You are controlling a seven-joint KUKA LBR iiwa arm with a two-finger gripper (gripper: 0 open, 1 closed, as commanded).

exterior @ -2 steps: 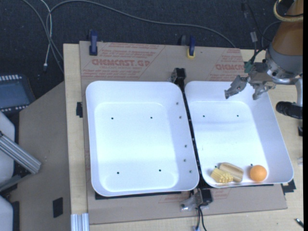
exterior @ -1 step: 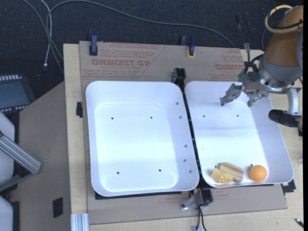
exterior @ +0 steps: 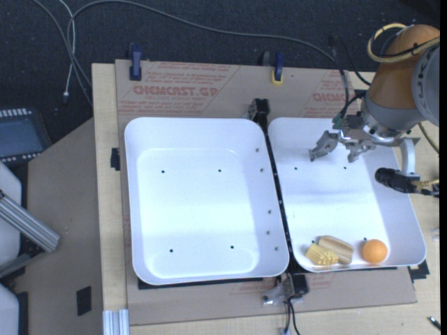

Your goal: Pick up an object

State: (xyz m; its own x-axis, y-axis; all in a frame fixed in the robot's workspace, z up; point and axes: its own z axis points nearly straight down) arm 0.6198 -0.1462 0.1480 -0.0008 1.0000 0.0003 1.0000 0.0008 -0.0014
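Gripper (exterior: 339, 146) over far part of right bin (exterior: 391, 208), fingers spread apart, nothing between them. Arm (exterior: 394, 82) enters from right, orange band visible above wrist. Objects clustered at near edge of right bin, well apart from gripper: orange ball (exterior: 375, 250), tan bread-like piece (exterior: 336, 245), yellow corn-like piece (exterior: 321, 255) touching bread piece. Ball sits just beside those two, apart. Left bin (exterior: 202, 201) beside right bin on counter (exterior: 105, 187). Cardboard sheet (exterior: 174, 89) under both bins.
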